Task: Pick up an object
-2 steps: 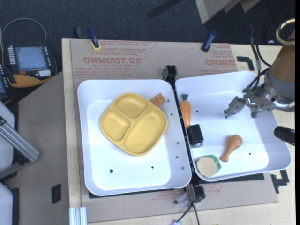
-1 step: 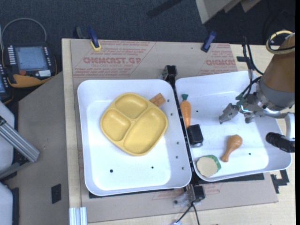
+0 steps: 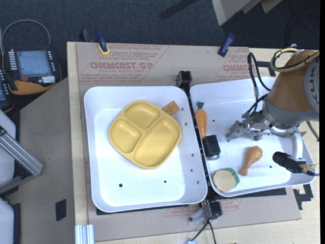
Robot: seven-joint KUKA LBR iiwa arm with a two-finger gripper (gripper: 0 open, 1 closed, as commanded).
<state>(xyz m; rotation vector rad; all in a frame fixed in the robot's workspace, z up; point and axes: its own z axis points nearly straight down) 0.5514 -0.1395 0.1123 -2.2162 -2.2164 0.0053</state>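
Gripper [image 3: 237,131] hung low over the right bin [image 3: 223,98], honestly couldn't tell its state. Drumstick [image 3: 251,158] lay just below it, apart; carrot [image 3: 201,121] sat by the bin's left wall. Yellow plate [image 3: 145,134] filled the left bin [image 3: 101,151].

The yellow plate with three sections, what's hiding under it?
A brown block pokes out from under the back edge of the yellow three-section plastic plate in the left white bin. The plate covers the rest of the block and anything else beneath.
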